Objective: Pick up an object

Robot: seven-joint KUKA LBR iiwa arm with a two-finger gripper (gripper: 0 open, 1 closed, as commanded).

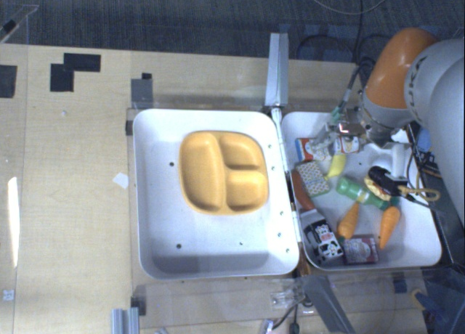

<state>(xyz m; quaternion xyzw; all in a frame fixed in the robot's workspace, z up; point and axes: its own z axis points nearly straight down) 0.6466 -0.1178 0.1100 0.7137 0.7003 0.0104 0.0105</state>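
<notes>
The gripper [341,139], its grip impossible to judge from this slant, is hanging low in the right bin [429,249] just above a yellow object [336,165] lying among two carrots [349,220] and clutter.

You have two bins side by side on the counter [73,202]. In the left bin [156,245] a divided tray [221,171] lies near the middle, toward the far wall. The right bin [421,245] holds a crowd of things: two carrots [349,220] near its middle, a bottle [356,189] just behind them, a small box [322,242] and a packet [360,250] at the near wall. The tool [341,133] hangs over that bin's far left part.
</notes>
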